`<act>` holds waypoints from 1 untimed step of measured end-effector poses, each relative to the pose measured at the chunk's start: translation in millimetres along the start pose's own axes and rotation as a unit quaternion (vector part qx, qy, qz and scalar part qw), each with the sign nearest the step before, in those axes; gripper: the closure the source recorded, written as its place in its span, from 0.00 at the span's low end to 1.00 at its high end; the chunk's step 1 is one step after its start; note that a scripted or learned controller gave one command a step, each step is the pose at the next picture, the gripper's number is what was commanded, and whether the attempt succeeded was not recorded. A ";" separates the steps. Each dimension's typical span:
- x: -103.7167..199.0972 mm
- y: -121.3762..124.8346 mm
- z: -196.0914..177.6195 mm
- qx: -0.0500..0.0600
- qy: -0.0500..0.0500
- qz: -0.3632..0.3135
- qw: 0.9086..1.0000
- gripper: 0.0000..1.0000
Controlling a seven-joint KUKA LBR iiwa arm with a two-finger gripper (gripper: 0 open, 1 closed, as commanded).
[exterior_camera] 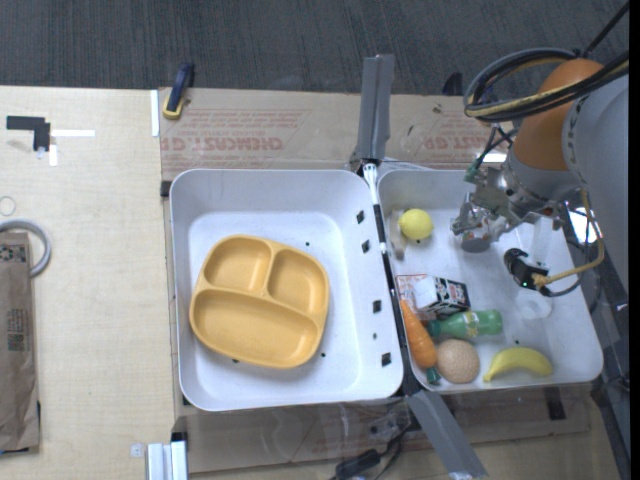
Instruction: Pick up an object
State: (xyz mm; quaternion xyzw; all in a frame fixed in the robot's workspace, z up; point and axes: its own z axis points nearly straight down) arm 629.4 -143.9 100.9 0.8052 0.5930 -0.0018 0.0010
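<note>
The right bin (570, 363) holds a yellow ball (416, 225) at its far left, a small printed packet (433, 292), a green bottle (467, 324) lying on its side, an orange carrot (418, 336), a tan egg-shaped object (458, 360) and a yellow banana (518, 363). My gripper (478, 230) hangs over the far part of this bin, to the right of the yellow ball and above the bottle. I see nothing between its fingers. The arm's grey and orange wrist (545, 138) rises behind it.
The left bin (190, 298) holds a yellow divided plate (262, 300). A metal divider (376, 118) runs between the bins. Black cables (520, 78) loop above the wrist. A brown paper bag (15, 338) and a blue-yellow tool (179, 90) lie on the bench at left.
</note>
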 end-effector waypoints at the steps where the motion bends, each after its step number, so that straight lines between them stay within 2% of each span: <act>1: 19.5 -43.9 -109.9 0.000 0.001 -0.035 0.999 1.00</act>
